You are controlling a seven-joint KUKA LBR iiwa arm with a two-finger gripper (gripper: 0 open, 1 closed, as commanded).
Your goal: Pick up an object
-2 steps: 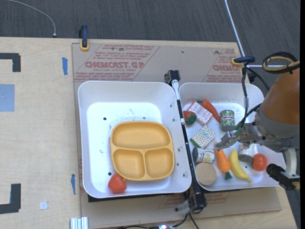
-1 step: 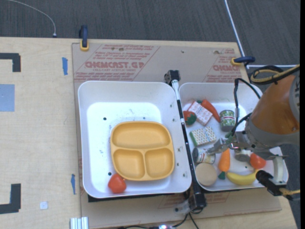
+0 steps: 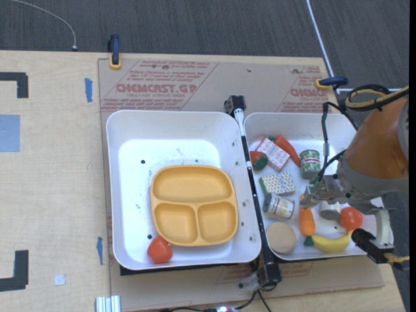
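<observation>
A red tomato (image 3: pixel 160 250) sits in the left bin's (image 3: pixel 123 174) front corner beside a yellow tray (image 3: pixel 194 204). In the right bin (image 3: pixel 338 125), the end effector (image 3: pixel 316 195) hangs over a carrot (image 3: pixel 306 221), banana (image 3: pixel 331 242) and jar (image 3: pixel 281 206); its grip I cannot tell.

A yellow divided tray (image 3: pixel 194 204) and a red tomato (image 3: pixel 160 249) sit in the white left bin (image 3: pixel 123 174); lower right lies a yellow banana (image 3: pixel 330 242).

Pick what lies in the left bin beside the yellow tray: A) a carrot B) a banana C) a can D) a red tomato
D: a red tomato lies at the yellow tray's near-left corner in the left bin.
</observation>
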